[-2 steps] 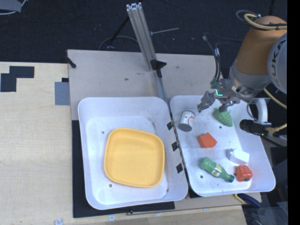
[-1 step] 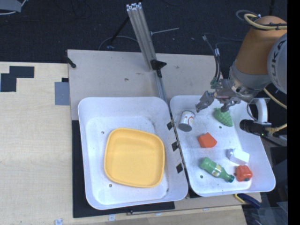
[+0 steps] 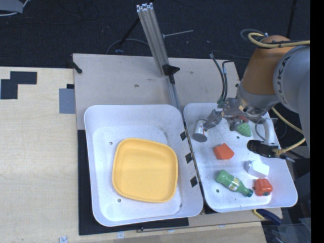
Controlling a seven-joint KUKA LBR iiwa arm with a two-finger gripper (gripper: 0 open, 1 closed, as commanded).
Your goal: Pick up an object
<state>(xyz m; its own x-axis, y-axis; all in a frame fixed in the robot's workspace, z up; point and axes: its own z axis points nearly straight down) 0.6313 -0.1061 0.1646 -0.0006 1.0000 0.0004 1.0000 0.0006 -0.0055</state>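
Left bin: yellow plate, centred toward near edge.
Right bin: green bottle and red object at near edge; orange block mid-bin; green object at far right.
Gripper: over right bin's far edge; jaw state undeterminable.
Silver cup: far-left corner, right bin.

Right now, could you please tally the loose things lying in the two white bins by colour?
Yellow: 1, the plate in the left bin.
Green: 2, the bottle and a small green piece in the right bin.
Orange-red: 2, the block and the small object.
Silver: 1, the cup.
White: 1, the piece.
Total: 7.
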